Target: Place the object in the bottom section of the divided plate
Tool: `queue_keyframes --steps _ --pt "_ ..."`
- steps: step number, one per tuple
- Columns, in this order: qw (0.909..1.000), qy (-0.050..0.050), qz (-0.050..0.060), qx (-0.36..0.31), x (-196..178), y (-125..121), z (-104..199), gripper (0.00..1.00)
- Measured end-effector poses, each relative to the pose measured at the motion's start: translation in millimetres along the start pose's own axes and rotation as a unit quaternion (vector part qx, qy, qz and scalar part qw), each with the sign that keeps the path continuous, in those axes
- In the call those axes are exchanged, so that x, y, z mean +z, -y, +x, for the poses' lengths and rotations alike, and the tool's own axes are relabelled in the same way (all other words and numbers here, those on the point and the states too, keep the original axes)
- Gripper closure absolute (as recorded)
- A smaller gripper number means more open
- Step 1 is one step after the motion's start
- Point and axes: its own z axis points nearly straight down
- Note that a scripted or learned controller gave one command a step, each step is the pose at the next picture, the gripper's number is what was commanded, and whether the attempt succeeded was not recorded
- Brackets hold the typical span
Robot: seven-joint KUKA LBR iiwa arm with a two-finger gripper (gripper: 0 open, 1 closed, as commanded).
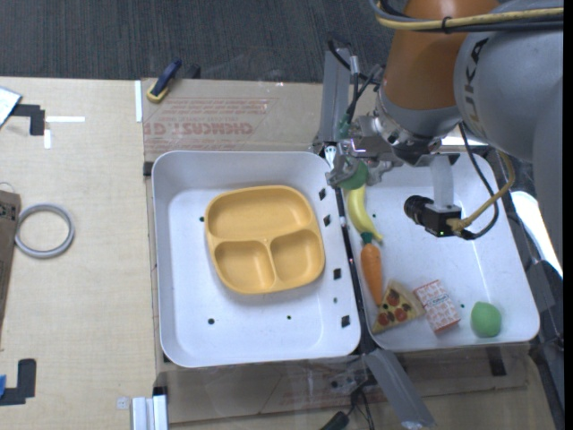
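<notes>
Step in hand: picking, judged. Hovering at 12 o'clock end of banana (360, 211), right bin (501, 267), hard against divider wall: end effector (351, 170). Grasp state: cannot tell, tip hidden in clutter.

Lying in right bin, untouched: carrot (372, 270) at 6 o'clock of banana; pizza slice (396, 308); carton (437, 305); green ball (486, 319) at 4 o'clock corner.

Sitting mid left bin (170, 267), holding nothing: divided plate (264, 237).

Next, judged: securing banana, lifting, carrying toward 9 o'clock, releasing over plate's 6 o'clock section.

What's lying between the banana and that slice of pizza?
In the camera view, a carrot lies between the banana and the pizza slice, along the right bin's left side.
</notes>
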Motion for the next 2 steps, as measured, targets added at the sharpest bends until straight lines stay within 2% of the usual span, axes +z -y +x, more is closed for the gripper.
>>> queue_keyframes --steps 1,2 --pt "1.0000 0.000 0.000 0.002 -37.7 2.1 19.3 1.00" --pt "0.9775 0.001 0.003 0.211 41.4 11.1 78.5 1.00"
